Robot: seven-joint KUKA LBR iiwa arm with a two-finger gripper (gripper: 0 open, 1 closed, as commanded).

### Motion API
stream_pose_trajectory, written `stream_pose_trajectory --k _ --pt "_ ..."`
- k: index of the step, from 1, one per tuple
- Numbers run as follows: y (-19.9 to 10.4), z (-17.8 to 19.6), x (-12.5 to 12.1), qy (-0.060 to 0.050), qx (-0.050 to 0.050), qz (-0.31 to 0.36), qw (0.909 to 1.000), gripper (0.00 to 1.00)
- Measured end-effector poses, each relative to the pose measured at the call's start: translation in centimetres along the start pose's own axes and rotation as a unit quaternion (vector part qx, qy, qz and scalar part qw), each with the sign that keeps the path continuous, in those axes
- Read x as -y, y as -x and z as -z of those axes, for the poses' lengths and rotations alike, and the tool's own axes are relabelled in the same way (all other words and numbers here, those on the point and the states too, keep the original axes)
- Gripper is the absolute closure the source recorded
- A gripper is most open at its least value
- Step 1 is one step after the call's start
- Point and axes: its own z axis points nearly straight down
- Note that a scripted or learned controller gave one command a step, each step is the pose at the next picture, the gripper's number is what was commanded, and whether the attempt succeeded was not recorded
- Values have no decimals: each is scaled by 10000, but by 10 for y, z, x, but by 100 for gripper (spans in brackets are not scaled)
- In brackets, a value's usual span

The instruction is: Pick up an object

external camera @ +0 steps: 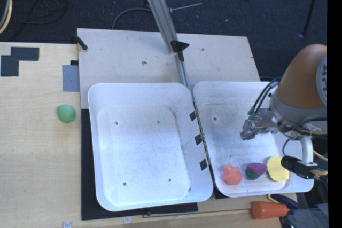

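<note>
Two white bins sit side by side at centre frame. The gripper (250, 131) hangs over the middle of the right bin (224, 99); whether it is spread or closed cannot be told, and nothing shows in it. Along that bin's lower edge lie a pink object (232, 174), a purple object (255, 170) and a yellow object (277, 168). A green ball (66, 113) rests on the bench at far left, well apart from the left bin (101, 94).

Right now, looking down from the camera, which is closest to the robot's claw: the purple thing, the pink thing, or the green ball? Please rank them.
From the gripper:
1. Purple object, right bin's near edge.
2. Pink object, just left of the purple one.
3. Green ball, on the wooden bench, far left.
</note>
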Motion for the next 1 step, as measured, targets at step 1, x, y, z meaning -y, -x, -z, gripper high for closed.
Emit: stream_pose_trajectory --k 1 --pt "-7 53 6 8 0 3 10000 100"
